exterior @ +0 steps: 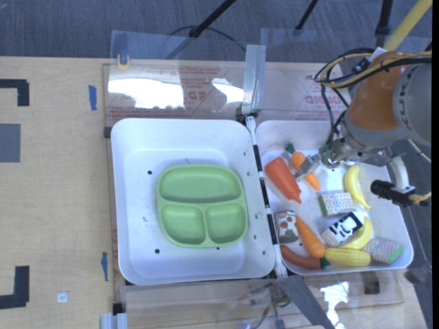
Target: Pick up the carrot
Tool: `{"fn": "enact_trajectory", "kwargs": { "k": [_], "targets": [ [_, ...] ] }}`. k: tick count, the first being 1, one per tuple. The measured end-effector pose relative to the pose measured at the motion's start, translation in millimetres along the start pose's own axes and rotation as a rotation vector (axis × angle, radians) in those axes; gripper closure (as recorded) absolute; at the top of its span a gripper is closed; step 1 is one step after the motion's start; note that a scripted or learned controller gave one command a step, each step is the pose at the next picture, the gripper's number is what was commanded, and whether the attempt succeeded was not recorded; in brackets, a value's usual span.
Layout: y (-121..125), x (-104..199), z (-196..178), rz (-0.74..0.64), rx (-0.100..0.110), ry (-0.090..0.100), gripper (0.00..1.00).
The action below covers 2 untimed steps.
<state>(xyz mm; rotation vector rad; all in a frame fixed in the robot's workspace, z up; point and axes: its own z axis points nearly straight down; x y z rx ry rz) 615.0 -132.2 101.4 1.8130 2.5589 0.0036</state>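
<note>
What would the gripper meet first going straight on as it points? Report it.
Likely the small orange carrot with a green top just ahead of the gripper in the right white bin; depth is unclear from above.

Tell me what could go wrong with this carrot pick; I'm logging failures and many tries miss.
The right bin holds several orange pieces, so the gripper could close on the wrong one: it sits by the small carrot, beside a bigger orange piece. Crowding could also knock the banana aside.
</note>
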Motion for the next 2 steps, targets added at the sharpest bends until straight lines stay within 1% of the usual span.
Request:
{"fn": "enact_trajectory", "kwargs": {
  "k": [1, 2],
  "targets": [
    [0.1, -0.8, -9.8, 0.003, -0.002, -0.001, 1.00],
    [24.4, 61.3, -162.2, -0.120, 0.001, 0.001, 1.00]
  ]
}}
